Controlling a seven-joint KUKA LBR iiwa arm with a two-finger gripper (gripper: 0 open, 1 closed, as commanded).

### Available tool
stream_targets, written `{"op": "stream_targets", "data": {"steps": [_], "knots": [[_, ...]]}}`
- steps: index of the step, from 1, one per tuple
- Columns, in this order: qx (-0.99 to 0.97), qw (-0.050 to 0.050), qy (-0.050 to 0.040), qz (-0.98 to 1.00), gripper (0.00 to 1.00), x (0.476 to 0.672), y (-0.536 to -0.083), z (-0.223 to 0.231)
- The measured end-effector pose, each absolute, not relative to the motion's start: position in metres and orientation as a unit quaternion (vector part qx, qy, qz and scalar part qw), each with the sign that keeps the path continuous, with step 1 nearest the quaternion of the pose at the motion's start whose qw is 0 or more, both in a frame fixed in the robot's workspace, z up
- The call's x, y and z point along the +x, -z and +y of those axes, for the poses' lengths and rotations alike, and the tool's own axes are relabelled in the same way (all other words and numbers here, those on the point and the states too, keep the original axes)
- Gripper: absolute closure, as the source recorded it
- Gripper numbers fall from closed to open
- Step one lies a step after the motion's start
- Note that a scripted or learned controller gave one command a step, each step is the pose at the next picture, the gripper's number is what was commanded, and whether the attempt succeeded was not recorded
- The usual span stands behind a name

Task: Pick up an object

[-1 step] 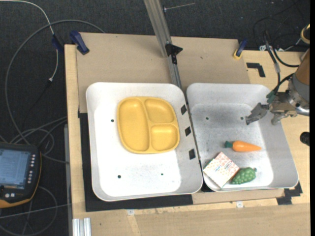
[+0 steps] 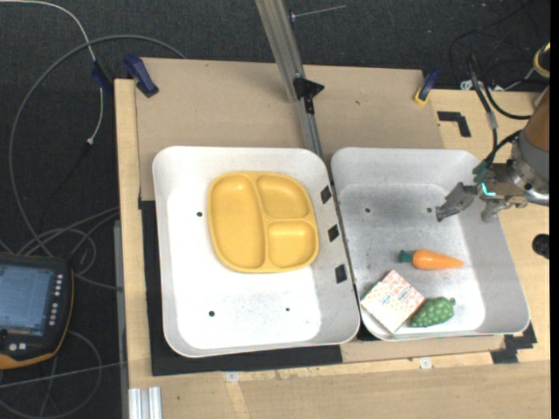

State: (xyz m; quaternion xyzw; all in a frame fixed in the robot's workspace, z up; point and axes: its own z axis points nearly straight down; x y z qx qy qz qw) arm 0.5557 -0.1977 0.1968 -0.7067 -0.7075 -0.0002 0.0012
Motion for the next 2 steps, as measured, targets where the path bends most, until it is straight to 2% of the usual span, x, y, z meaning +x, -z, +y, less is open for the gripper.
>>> {"op": "stream_targets", "data": {"steps": [2], "knots": [[-0.707,0.004,-0.0013,-0.707,0.0,0.547,-0.09,-0.194]]}}
